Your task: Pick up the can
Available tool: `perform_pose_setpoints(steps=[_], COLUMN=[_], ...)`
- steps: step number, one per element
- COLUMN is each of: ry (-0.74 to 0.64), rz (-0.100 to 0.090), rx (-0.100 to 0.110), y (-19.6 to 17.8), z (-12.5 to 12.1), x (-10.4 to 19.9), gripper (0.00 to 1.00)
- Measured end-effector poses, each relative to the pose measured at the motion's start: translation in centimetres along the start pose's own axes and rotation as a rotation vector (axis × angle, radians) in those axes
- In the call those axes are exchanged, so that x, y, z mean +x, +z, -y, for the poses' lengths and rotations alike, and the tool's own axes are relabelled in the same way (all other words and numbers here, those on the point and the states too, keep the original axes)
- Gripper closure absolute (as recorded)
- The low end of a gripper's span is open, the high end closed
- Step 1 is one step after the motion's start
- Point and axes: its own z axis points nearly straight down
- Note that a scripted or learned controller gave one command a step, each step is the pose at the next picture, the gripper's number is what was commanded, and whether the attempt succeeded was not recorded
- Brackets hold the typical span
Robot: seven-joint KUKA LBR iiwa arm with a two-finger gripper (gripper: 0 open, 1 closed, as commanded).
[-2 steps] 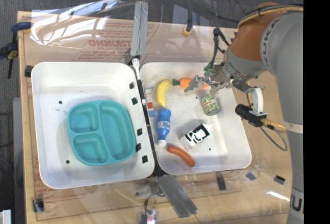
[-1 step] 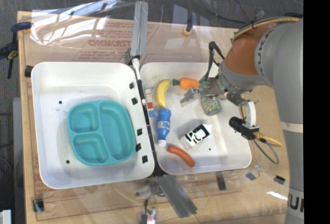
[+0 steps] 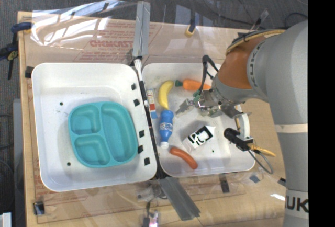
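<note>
The can (image 3: 200, 136) is a small white and black item lying on its side in the middle of the right bin (image 3: 230, 166). My gripper (image 3: 193, 108) hangs just above and behind it, over the bin's centre, open with nothing between its fingers. A gap of bin floor separates the gripper from the can.
Also in the right bin are a yellow banana (image 3: 165, 93), an orange carrot (image 3: 192, 84), a blue bottle (image 3: 166, 126) along the left wall and a red sausage (image 3: 183, 157) at the front. The left bin (image 3: 47, 84) holds a teal divided tray (image 3: 102, 133).
</note>
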Motion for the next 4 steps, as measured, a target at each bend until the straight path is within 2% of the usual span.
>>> perform_pose_setpoints(steps=[1, 2, 3, 4], ry=[-0.024, 0.050, -0.019, -0.076], rz=[0.000, 0.000, 0.000, 0.000], rx=[-0.003, -0.001, -0.003, 0.000], y=[-12.1, 0.0, -12.4, -5.4], z=[-2.4, 0.2, -2.6, -0.4], x=[-0.3, 0.0, -0.1, -0.1], gripper=[0.00, 0.00, 0.00, 0.00])
